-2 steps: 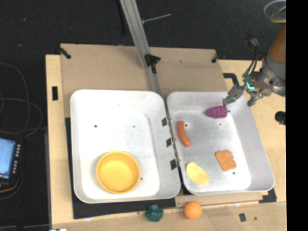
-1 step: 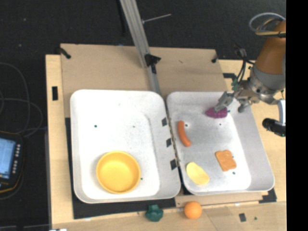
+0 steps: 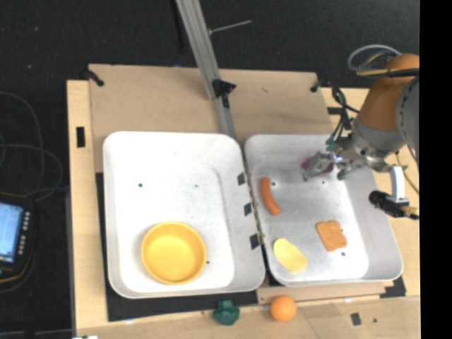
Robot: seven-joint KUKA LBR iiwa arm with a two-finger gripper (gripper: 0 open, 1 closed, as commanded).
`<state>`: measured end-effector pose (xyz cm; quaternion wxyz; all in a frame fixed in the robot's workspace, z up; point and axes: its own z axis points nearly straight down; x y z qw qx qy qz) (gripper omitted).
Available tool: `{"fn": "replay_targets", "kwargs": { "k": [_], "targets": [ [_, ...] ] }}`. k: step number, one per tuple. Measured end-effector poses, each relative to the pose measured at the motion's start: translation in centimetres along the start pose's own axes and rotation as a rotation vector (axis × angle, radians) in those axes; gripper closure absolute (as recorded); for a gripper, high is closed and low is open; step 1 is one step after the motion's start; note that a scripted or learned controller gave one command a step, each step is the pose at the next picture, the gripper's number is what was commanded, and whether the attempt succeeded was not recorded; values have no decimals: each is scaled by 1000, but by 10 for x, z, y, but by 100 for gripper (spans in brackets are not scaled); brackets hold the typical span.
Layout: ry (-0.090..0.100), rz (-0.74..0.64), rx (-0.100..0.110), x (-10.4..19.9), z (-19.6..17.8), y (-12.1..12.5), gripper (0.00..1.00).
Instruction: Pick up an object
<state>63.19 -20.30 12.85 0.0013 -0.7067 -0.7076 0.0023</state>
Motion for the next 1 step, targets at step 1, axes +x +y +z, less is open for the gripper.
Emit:
{"fn": "replay_targets", "kwargs": {
  "k": [1],
  "targets": [
    [-1, 0, -3, -1, 29, 0, 0]
  ]
}}
